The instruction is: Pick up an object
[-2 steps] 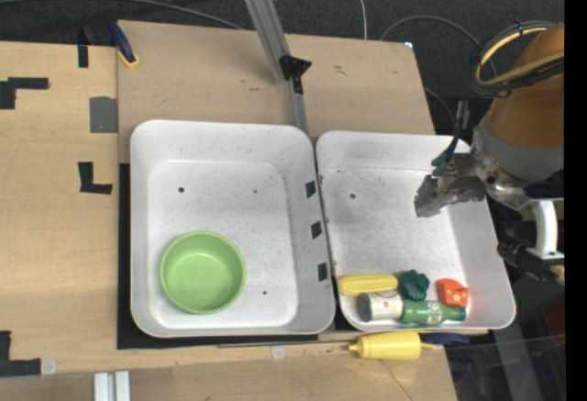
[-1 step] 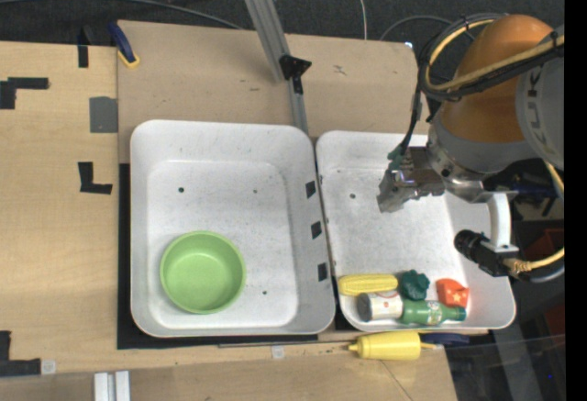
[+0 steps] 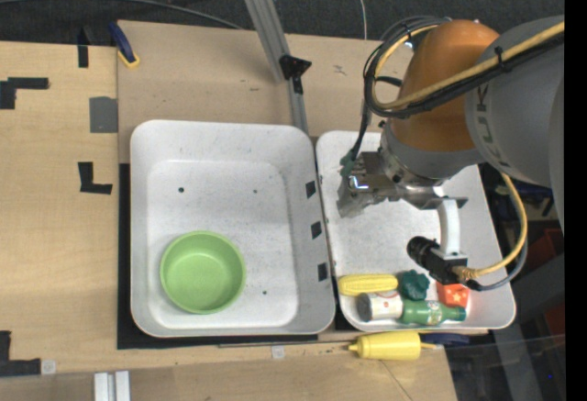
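1. The gripper hangs over the right bin, up by its far-left corner; can't tell how it's set from this angle.
2. Pickable stuff sits bunched along that bin's near edge: a yellow corn cob, a green bottle and a small white jar.
3. I'd go for the corn: ridged, long, outermost.
4. The smooth round green bowl sits in the left bin.

A lime-green bowl sits in the speckled white left bin. At lower right: yellow corn, a green bottle, a yellow bottle. The arm is grey with an orange band.
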Robot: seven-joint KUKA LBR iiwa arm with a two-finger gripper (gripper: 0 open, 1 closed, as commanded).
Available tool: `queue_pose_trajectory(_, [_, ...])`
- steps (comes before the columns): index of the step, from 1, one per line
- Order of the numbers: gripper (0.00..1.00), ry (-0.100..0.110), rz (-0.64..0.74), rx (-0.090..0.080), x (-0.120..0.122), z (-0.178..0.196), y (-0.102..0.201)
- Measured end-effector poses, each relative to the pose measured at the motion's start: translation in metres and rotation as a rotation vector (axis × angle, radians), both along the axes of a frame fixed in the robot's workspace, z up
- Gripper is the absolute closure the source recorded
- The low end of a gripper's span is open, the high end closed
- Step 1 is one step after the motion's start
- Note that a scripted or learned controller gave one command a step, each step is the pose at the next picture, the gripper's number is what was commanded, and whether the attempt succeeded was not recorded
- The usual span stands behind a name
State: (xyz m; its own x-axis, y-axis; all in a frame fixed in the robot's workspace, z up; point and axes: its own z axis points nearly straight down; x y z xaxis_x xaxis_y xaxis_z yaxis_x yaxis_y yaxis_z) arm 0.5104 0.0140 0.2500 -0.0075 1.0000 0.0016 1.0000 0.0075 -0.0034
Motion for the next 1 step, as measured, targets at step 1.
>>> queue_pose_trajectory(1, [1.0, 0.002, -0.002, -0.002, -0.001, -0.0181, 0.0437])
